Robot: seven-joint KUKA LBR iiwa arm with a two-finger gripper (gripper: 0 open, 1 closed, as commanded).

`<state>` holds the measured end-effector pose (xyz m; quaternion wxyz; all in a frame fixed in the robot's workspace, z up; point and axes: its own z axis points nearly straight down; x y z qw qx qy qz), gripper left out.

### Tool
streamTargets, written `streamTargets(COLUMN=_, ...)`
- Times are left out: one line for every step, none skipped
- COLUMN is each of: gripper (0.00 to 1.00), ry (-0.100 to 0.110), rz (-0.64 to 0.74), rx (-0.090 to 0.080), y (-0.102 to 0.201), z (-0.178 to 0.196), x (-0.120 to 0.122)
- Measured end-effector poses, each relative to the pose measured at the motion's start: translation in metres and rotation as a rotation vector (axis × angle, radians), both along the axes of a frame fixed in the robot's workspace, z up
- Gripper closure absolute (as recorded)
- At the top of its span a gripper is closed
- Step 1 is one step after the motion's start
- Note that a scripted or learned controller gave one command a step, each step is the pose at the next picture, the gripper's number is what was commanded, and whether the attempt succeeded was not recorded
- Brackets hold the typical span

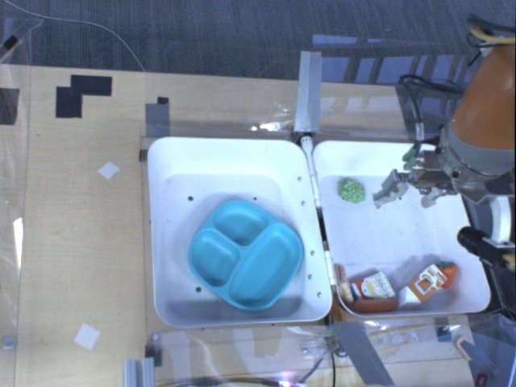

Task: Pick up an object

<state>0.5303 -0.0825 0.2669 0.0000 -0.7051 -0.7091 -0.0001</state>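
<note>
The grey arm with its orange band (488,111) enters at three o'clock. In the left white bin (173,168) lies a blue three-compartment plastic plate (246,253). In the right white bin (403,240), cartons (401,287) crowd six o'clock. The two-finger gripper (409,193) hangs spread and holding nothing, just beside a small green bumpy ball (351,189) at its nine o'clock.

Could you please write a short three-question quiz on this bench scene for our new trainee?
1. True or false: the blue divided plate lies in the left bin.
2. Which item sits nearest the gripper? A) green ball B) carrot toy C) the plate
3. Along which edge of the right bin do the carrot toy and small carton lie?

Key: 1 true; 2 A; 3 the near edge, at the picture's bottom.
</note>
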Motion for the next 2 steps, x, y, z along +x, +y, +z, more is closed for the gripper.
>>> streamTargets(gripper=0.0, ry=0.004, rz=-0.418, rx=0.0, y=-0.006, z=-0.097, x=0.029)
streamTargets(gripper=0.0, ry=0.0, rz=-0.214, rx=0.0, y=-0.013, z=-0.047, x=0.082)
